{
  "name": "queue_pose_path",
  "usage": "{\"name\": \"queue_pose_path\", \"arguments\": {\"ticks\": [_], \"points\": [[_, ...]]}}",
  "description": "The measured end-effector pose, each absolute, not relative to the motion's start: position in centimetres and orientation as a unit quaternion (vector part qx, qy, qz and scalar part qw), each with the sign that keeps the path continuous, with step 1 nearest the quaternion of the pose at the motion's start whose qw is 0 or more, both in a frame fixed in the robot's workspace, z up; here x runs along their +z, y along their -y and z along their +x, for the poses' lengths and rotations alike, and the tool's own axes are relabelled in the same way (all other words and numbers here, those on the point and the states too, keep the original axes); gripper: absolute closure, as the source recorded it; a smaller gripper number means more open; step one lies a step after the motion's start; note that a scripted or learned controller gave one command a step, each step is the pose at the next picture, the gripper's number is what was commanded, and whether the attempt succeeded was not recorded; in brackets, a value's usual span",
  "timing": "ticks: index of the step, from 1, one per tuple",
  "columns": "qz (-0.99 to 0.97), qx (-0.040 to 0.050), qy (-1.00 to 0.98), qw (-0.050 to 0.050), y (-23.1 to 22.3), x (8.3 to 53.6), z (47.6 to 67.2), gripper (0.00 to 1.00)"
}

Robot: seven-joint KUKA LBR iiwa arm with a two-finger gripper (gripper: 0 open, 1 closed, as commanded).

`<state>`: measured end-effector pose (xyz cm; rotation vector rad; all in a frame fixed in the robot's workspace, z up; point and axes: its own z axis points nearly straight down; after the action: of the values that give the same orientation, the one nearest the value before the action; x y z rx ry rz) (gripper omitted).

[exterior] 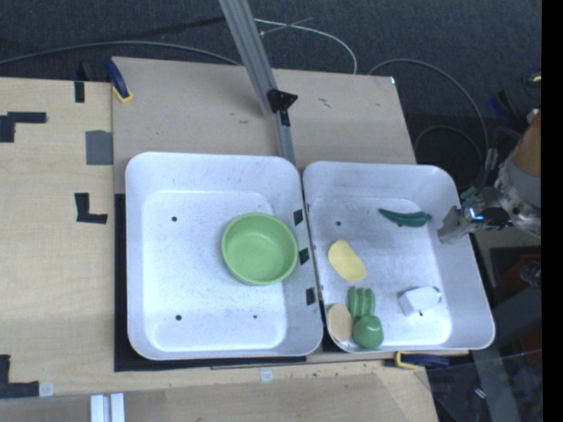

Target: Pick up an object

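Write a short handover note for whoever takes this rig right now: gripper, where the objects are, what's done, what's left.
Gripper: at the right bin's right rim, nothing visibly held; finger state unclear.
Left bin: green bowl.
Right bin: dark green piece near the top, yellow piece in the middle, green item and pale round piece at the lower left, white piece at the lower right.
Done: nothing picked up.
Left: choose an object, grasp it, lift it.

Grey arm (pixel 519 202), orange band, metallic wrist hardware
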<state>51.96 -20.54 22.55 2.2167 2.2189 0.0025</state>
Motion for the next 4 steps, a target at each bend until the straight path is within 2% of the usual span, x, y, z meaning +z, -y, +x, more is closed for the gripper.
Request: {"name": "queue_pose_path", "arguments": {"ticks": [1, 2, 3, 4], "points": [[0.706, 0.0001, -0.708, 0.0, 20.5, 23.2, 52.0, 1.0], [0.705, 0.0005, -0.71, 0.0, 15.6, 23.3, 53.4, 1.0], [0.705, 0.0001, -0.71, -0.001, 10.5, 22.4, 56.7, 1.0], [0.705, -0.0007, -0.709, 0.0, 5.4, 21.5, 58.7, 1.0]]}}
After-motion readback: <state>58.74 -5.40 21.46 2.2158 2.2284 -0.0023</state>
